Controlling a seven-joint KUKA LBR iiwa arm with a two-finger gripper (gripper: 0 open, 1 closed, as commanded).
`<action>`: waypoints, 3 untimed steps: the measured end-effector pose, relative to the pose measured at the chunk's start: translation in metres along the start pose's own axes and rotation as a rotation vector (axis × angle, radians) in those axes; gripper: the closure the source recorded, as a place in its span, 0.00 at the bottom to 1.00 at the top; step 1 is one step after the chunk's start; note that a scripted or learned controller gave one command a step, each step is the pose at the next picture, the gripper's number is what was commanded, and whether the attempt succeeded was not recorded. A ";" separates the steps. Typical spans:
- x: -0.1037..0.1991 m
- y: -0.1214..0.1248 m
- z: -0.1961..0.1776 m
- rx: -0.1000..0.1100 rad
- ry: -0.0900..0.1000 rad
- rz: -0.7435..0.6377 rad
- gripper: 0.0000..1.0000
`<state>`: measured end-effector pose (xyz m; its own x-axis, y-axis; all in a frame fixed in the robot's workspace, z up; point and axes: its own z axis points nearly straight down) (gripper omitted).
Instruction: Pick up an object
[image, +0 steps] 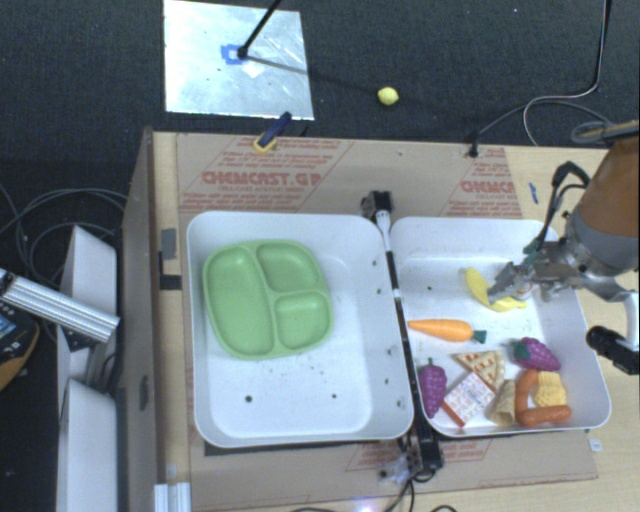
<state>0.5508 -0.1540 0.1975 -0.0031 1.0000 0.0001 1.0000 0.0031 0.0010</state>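
gripper (512, 283) low in right bin (440, 245), near its right edge, fingers around yellow banana (484, 288), seemingly closed on it. carrot (440, 328) mid-bin; purple grapes (432, 384), sandwich (477, 366), hot dog (545, 410) along near edge. green plate (267, 298) in left bin (300, 415).

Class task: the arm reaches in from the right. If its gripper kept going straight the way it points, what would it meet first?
Most likely the banana: the gripper points leftward and sits right at it, in the right bin. Depth is unclear from this slanted view, so it may already be touching.
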 end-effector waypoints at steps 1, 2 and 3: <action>0.003 0.046 0.102 -0.015 -0.006 -0.001 0.00; -0.016 0.098 0.086 -0.004 -0.002 -0.002 0.00; -0.019 0.103 0.111 -0.002 0.013 -0.005 0.00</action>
<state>0.6539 -0.1729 0.0866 -0.0084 0.9999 0.0130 1.0000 0.0083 0.0029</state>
